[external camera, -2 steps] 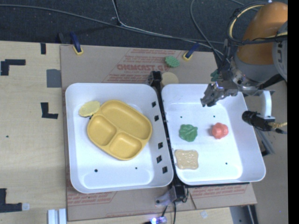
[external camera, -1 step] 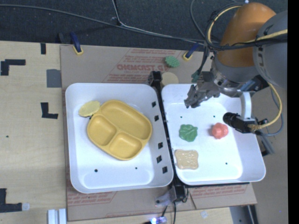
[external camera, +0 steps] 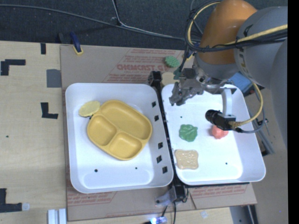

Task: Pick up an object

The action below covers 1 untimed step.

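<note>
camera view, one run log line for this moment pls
end effector: over right bin, far-left corner | held: nothing seen | right bin: green piece, toast, pink piece | left bin: yellow tray

Robotics lab bench, industrial arm (external camera: 243,31) trailing cables, two white bins (external camera: 74,139), cardboard base (external camera: 131,64), tape marks on tabletop (external camera: 28,125)

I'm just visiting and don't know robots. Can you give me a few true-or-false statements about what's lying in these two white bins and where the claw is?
1. A yellow divided tray lies in the left bin. True.
2. The green leafy piece lies in the left bin. False: it lies in the right bin.
3. The claw hangs over the right bin's upper left part. True.
4. The claw grips the toast-coloured piece. False: that piece lies apart from it, near the bin's front.
5. A pink piece lies right of the green one. True.
</note>
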Available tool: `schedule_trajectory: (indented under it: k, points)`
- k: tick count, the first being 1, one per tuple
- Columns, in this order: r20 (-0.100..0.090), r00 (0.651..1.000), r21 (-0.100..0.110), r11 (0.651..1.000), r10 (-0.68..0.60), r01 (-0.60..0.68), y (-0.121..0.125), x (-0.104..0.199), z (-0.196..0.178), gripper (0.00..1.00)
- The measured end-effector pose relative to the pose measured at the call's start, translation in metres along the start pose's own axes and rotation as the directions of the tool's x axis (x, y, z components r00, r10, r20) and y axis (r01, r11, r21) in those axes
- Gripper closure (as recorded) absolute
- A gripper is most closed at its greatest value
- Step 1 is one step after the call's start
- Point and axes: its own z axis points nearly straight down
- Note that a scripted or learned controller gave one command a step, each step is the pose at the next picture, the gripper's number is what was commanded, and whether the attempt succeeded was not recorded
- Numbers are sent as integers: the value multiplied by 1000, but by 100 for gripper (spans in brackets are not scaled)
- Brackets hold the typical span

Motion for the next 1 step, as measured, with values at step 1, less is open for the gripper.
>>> schedule_trajectory:
  k: [1]
  points:
    - [0,1000,1,1000,-1,1,16,60,14,100]
